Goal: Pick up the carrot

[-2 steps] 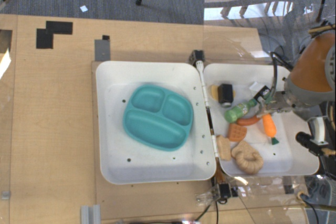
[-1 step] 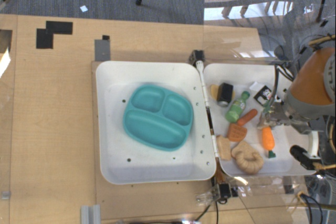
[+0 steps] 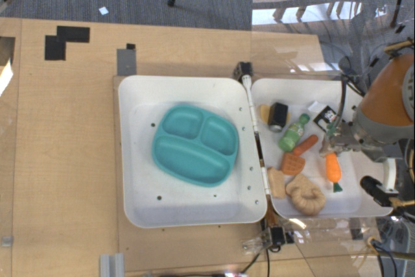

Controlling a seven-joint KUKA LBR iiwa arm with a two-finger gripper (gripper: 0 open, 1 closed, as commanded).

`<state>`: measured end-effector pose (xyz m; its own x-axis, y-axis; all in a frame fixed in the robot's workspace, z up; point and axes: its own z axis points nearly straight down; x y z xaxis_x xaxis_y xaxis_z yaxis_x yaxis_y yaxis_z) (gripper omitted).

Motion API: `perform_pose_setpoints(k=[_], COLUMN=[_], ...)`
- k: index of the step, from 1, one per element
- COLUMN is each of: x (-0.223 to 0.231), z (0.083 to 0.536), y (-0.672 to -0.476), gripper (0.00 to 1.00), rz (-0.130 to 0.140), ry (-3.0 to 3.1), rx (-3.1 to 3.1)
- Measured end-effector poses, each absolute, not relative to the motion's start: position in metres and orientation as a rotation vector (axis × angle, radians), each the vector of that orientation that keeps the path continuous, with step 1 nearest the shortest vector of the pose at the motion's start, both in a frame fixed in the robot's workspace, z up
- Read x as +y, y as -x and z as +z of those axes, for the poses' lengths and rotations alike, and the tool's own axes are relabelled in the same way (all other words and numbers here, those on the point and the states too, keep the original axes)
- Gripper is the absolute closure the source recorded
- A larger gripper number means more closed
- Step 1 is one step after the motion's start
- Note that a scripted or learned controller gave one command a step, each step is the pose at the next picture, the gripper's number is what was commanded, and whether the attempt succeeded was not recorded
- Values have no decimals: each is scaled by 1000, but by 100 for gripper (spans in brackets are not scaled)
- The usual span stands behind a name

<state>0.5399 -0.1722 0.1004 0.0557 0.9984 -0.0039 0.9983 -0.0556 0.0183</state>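
Observation:
The carrot (image 3: pixel 332 168) is small and orange with a green stem end pointing toward the front. It lies on the floor of the right bin (image 3: pixel 350 204), near that bin's right side. My gripper (image 3: pixel 333 142) hangs just behind the carrot's blunt end, close over it or touching it. The grey wrist and its orange band (image 3: pixel 389 97) reach in from the right and hide the bin's far right corner.
Left of the carrot lie a green bottle (image 3: pixel 295 132), a black can (image 3: pixel 277 115), a red-orange stick (image 3: pixel 306 144), an orange waffle piece (image 3: pixel 293 164) and a tan pretzel (image 3: pixel 307 195). The left bin (image 3: pixel 139 204) holds a teal divided plate (image 3: pixel 196 144).

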Motion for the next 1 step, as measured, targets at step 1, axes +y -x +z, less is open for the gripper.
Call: perform_pose_setpoints(k=[1], x=[-94], z=[209], y=[-557], gripper=[100], rz=[20], ry=[-2203], rx=[2224])
